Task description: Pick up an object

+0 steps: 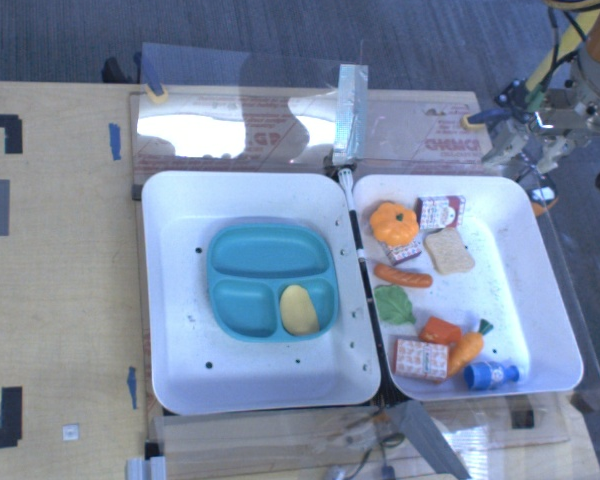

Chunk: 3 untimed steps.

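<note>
The right bin point(550, 298) holds several toy foods. Among them are an orange pumpkin point(394, 223), a red-and-white carton point(440, 211), a bread slice point(449, 252) and a red sausage point(403, 277). A green leaf point(395, 305), a red block point(441, 329), a carrot point(467, 346), a blue bottle point(491, 374) and a red patterned box point(421, 359) lie nearer the front. My gripper point(536, 156) hangs at the upper right, just past the right bin's far right corner and above none of the objects.
The left bin point(170, 268) carries a teal divided tray point(270, 253) with a yellow potato-like piece point(299, 309) in its lower right compartment. A clear plastic panel point(240, 128) stands behind both bins. Cables hang at the top right.
</note>
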Tool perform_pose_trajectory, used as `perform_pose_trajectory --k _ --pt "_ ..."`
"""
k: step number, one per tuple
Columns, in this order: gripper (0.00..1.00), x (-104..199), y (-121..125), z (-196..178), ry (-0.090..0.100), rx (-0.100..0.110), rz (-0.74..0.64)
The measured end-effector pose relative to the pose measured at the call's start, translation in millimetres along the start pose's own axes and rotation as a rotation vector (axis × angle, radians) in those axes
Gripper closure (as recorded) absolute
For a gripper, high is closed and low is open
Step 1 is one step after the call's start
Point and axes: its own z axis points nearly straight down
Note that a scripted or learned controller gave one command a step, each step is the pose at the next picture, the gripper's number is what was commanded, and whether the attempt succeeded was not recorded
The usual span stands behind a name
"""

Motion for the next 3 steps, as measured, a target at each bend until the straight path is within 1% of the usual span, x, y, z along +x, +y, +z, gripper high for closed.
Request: perform_pose_trajectory --k 1,2,3 --pt "0.0 56.6 11.3 165.3 0.003 0.012 0.062" --pt "0.0 58.8 7.2 184.3 -0.001 -0.016 0.079" --pt "1.0 59.0 8.6 172.3 -0.001 -0.02 0.079"
